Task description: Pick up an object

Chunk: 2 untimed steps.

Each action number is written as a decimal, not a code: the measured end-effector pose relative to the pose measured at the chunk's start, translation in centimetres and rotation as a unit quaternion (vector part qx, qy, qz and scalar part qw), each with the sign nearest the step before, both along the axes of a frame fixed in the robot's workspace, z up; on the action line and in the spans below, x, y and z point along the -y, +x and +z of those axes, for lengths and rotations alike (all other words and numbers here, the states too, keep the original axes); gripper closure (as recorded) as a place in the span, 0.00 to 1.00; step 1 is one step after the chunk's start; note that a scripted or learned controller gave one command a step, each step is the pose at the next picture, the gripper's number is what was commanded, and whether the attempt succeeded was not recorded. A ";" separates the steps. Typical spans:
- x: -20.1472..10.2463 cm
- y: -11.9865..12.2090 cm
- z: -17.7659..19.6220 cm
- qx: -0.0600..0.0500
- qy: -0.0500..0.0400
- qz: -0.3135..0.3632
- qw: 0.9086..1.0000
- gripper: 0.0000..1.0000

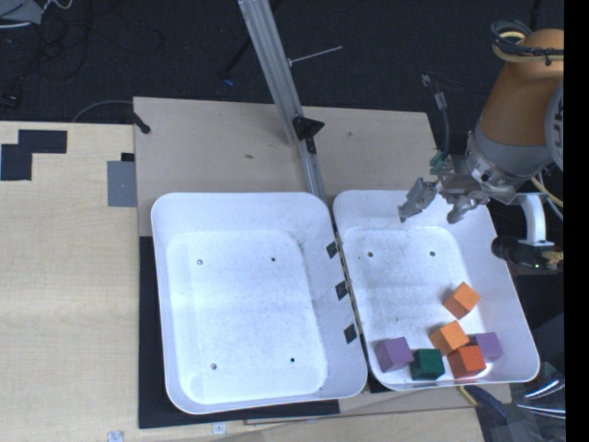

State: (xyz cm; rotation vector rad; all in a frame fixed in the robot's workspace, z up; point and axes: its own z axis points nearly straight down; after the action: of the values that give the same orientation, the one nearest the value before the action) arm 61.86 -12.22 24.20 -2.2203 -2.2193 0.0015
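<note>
A: Where does the end effector sit right now?

B: Above the far edge of the right bin, near its far right corner. Its two fingers are spread apart with nothing between them.

A: And the things it could pick?

B: All in the near right corner of that same bin, well apart from the end effector. An orange block lies farthest of the group, a second orange block just near of it. Then a purple block to the left, a dark green block beside it, a red-orange block and a small purple block on the right. The last few are packed touching or nearly so.

A: The left bin?

B: Not where the work lies.

A: So which step is this?

B: I'd judge it the approach: no object chosen by contact yet, none lifted.

A: What does the next move ask?

B: Travel toward the near side, then a descent over one block. The lone orange block looks the easiest, since it has free space around it for both fingers. The clustered ones risk a finger landing on a neighbour.
</note>
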 end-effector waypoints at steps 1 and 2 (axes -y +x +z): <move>0.8 -5.2 -5.5 -0.005 0.001 -0.001 1.000 0.00; 7.5 -10.5 -5.0 -0.002 -0.001 -0.004 1.000 0.00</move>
State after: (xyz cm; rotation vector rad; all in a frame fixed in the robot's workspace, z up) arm 51.33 -19.70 19.18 -2.2275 -2.2107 0.0075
